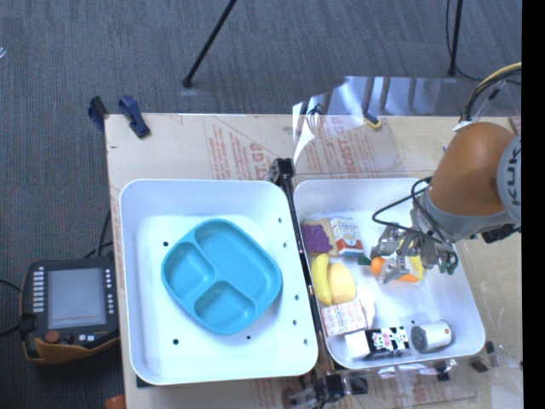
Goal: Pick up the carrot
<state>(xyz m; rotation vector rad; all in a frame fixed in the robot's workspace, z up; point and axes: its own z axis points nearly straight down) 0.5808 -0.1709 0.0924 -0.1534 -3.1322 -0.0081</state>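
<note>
right bin, near edge: small silver metal can (432,336) lay on its side beside a black-and-white cow-print carton (385,342).
left bin: blue three-compartment plastic plate (221,274) sat mid-bin in the shallow white left bin (136,220).
right bin, left side: yellow banana (320,278) touched a yellow lemon-like fruit (341,284); purple packet (316,236) just beyond.
carrot: small orange carrot (377,267) sat mid shallow white right bin (464,301), directly under the fingers.
gripper: two-finger metal gripper (398,261) was down over the carrot; can't tell finger opening or any grasp.
bench, far left: blue clamp (133,116) at the corner.
</note>
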